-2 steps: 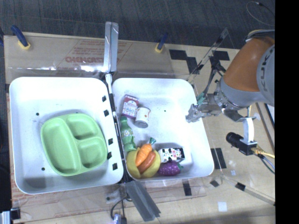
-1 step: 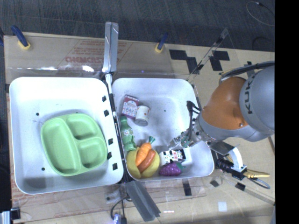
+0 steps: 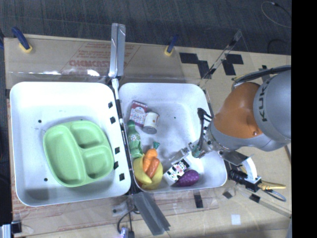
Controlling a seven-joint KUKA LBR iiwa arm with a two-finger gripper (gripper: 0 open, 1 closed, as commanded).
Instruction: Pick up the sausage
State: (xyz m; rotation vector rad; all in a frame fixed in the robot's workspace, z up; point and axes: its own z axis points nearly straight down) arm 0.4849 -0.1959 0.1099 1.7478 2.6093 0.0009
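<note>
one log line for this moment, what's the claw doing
claw low in right bin | beside purple toy | nothing seen held | green plate in left bin

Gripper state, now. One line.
Gripper: low in the right bin, beside the black-and-white toy; whether it is open or shut cannot be told.

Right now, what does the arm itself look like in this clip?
The arm is rounded and glossy grey with a broad orange band above the wrist and dark KUKA lettering on the grey shell. The gripper is a slim dark and metallic assembly with thin fingers.
</note>
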